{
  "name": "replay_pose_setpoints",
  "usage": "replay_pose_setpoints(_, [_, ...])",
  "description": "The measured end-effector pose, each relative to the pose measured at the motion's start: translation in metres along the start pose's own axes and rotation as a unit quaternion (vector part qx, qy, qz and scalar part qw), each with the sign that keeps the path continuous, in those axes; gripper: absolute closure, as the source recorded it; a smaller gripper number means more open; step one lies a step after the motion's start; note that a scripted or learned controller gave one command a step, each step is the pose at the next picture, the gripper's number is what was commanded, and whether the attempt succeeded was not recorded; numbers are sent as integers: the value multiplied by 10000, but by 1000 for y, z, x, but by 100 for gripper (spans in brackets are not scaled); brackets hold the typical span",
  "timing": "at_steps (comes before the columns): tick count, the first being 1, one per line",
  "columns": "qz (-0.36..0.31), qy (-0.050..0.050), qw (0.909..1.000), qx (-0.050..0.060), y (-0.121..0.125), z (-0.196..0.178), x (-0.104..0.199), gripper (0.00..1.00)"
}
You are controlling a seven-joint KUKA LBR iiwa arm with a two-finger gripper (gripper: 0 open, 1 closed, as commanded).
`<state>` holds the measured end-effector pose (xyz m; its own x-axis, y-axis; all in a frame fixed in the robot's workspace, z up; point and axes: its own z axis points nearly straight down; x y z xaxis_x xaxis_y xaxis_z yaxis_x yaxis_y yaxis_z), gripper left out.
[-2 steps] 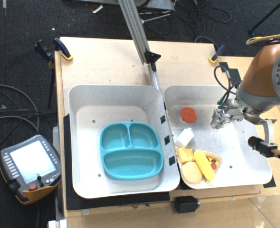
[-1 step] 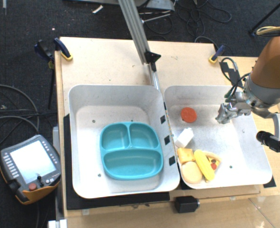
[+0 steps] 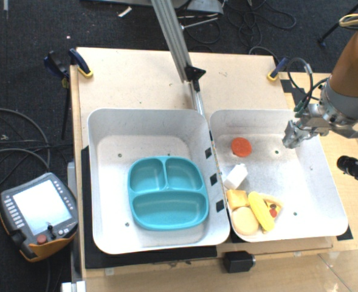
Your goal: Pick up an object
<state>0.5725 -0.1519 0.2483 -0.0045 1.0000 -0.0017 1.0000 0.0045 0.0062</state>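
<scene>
objects sit in the right bin (image 3: 324, 181): an orange-red round piece (image 3: 241, 146) near the bin's back left, a white block (image 3: 236, 176) just below it by the left wall, and a cluster at the front left corner made of a yellow block (image 3: 236, 198), a pale tan round item (image 3: 245, 222) and a yellow banana-like toy (image 3: 262, 210), all touching or overlapping. arm (image 3: 349, 78) comes in from the right edge, orange band up top, grey wrist below, cables looping beside it, angled down and left. gripper (image 3: 291, 137) is over the back right part of the right bin, tip pointing down-left toward the bin floor, well apart from the orange-red piece and the front cluster. nothing seen between its tips; can't tell if it's open or closed at this size. left bin (image 3: 106, 132) holds a teal divided plate (image 3: 166, 192) with three compartments, sitting flat near the middle. handheld pendant (image 3: 37, 215) lies on the floor left of the bench.
</scene>
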Motion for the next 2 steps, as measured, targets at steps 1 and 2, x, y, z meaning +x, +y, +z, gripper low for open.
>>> replay_pose_setpoints(1, [-21, 19, 10000, 31, -6, -6, 57, 100])
replay_pose_setpoints(2, [-17, 19, 10000, 48, -31, 2, 110, 100])
